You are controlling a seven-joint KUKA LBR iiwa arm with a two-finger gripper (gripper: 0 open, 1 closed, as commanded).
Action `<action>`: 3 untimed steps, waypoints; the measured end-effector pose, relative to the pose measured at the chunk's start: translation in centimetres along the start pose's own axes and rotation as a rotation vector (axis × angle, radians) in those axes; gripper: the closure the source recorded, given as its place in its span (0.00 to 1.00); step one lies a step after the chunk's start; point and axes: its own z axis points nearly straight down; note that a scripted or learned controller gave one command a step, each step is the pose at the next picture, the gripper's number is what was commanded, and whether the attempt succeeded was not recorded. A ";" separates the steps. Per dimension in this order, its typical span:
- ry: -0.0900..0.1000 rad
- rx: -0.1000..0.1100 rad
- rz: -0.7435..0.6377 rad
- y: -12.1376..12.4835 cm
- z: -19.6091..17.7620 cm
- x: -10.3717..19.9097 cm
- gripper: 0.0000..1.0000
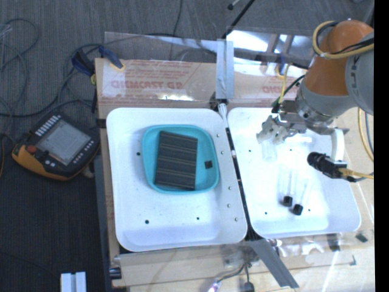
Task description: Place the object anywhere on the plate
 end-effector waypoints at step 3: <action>-0.004 -0.001 0.218 -3.3 -16.3 -8.6 0.00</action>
